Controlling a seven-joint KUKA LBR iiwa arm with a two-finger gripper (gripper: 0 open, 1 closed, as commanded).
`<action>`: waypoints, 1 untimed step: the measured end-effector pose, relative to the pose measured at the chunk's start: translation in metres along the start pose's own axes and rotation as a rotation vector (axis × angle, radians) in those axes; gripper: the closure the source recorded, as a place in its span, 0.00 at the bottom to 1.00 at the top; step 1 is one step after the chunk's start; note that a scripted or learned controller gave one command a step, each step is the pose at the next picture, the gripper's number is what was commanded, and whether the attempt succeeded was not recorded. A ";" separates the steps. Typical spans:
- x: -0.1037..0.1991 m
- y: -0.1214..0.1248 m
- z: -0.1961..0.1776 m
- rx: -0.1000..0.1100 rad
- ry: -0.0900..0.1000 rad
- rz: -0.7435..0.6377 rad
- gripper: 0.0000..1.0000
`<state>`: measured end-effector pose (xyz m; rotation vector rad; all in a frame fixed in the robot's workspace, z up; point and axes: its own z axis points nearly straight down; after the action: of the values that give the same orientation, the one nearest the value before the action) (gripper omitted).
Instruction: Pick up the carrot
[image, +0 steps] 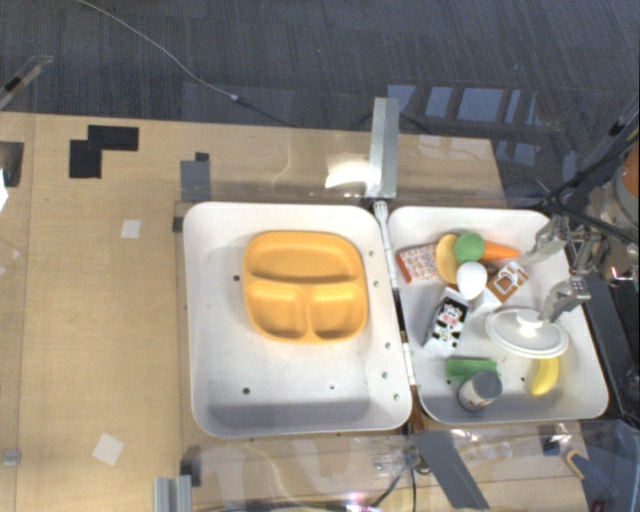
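Here, carrot (493, 249) near right bin (590, 385) far edge, touching green ball (466, 247), gripper (557, 270) spread wide, holding nothing, at right edge.

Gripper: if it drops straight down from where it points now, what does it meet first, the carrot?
Probably not. The gripper hangs over the white lidded dish; the carrot lies off to its side. Depth is unclear.

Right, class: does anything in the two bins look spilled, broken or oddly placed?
Nothing looks spilled or broken. The yellow tray sits squarely in the left bin; the carrot and the other items are merely crowded in the right bin.
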<state>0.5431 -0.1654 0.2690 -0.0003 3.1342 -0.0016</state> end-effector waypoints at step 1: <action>-0.025 0.028 0.144 -0.006 0.006 -0.494 0.00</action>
<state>0.5695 -0.1379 0.1254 -0.7680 3.0456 0.0051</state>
